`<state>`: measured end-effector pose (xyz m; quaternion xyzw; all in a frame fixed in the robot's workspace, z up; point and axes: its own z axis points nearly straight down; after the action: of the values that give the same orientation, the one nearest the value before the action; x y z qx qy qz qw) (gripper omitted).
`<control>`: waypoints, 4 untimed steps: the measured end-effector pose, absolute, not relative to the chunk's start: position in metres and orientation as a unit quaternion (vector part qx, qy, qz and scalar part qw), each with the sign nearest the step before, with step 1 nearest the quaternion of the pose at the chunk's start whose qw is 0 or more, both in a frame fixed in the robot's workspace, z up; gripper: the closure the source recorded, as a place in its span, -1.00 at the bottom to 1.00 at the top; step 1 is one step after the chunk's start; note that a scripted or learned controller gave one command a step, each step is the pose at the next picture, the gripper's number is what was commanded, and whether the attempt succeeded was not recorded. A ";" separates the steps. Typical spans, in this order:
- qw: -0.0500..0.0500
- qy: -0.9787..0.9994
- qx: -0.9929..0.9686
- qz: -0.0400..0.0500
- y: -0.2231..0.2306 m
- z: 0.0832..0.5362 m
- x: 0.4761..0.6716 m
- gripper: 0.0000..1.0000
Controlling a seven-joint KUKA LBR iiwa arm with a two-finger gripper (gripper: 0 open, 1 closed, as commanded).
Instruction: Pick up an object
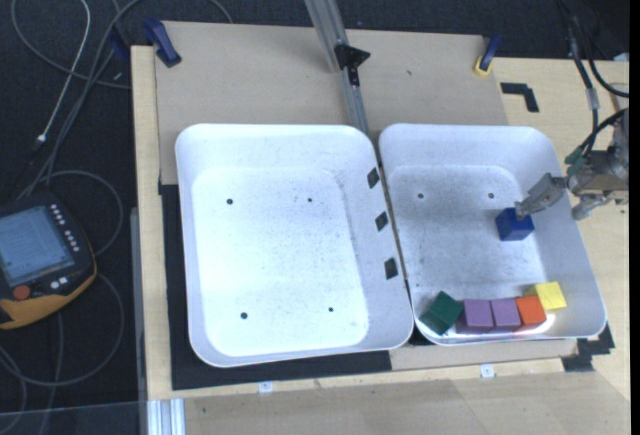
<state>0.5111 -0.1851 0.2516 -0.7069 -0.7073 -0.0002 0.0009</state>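
Observation:
A blue cube (515,224) lies in the right bin (450,148), toward its right side. My gripper (560,202) reaches in over the bin's right rim, just above and to the right of the cube. Its fingers are spread open, and the left fingertip (533,202) comes close to the cube's upper corner. Nothing sits between the fingers. Along the bin's front wall runs a row of blocks: green (440,311), purple (480,314), red (506,312), orange (530,309) and yellow (550,297).
The left bin (200,148) stands beside the right one, with black clips (381,220) along the shared rim. A metal post (320,3) rises behind the bins. A teach pendant (40,258) and cables lie on the floor at left.

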 end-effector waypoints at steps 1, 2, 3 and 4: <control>0.003 -0.707 -0.708 0.002 -0.212 0.201 0.514 -1.00; 0.000 -0.708 -0.706 0.000 -0.217 0.098 0.579 -1.00; -0.002 -0.708 -0.706 -0.001 -0.218 0.113 0.579 1.00; -0.002 -0.710 -0.704 -0.003 -0.161 0.150 0.629 1.00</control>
<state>0.6292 -0.1606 0.1502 -0.7041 -0.7101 -0.0030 -0.0024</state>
